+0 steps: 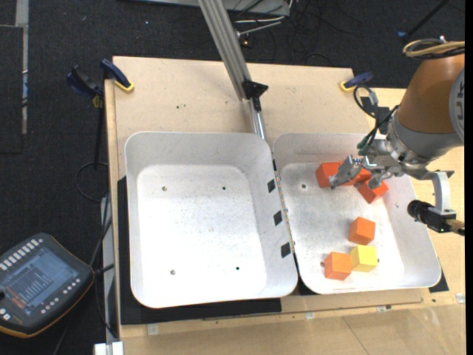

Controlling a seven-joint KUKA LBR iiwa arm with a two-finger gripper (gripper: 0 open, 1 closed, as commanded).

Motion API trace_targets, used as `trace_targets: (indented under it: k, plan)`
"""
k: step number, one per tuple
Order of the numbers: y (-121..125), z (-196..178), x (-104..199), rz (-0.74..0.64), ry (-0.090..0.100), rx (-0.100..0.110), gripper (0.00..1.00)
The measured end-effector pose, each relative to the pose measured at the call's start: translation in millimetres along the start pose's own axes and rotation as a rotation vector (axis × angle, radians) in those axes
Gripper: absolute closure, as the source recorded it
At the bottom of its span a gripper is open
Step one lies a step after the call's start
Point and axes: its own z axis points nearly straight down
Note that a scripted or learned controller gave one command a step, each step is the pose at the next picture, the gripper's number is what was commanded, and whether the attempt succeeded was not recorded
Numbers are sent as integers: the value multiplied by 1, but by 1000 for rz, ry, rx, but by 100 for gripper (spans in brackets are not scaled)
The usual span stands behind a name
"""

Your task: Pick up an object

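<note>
My gripper (358, 174) hangs low over the back of the right bin (414, 272), right above a cluster of orange blocks. One orange block (327, 174) pokes out on its left side and a red-orange block (372, 191) shows just below and to its right. The gripper body covers part of both. Further forward lie an orange cube (362, 230), another orange block (337, 265) and a yellow cube (366, 258) touching it.
The left bin (140, 198) sits beside the right one, sharing a raised middle rim (279, 205). A slanted metal pole (225, 39) crosses the back of the bench. Clamps (117, 74) sit at the back corners.
</note>
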Motion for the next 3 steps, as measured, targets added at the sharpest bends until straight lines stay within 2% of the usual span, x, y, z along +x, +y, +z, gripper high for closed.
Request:
trace_targets:
  k: [1,2,3]
  plan:
    - [1,-3,0,1,-1,-5,0]
    - [-6,56,7,2,0,2,0]
    - [-6,106,8,2,-1,-3,0]
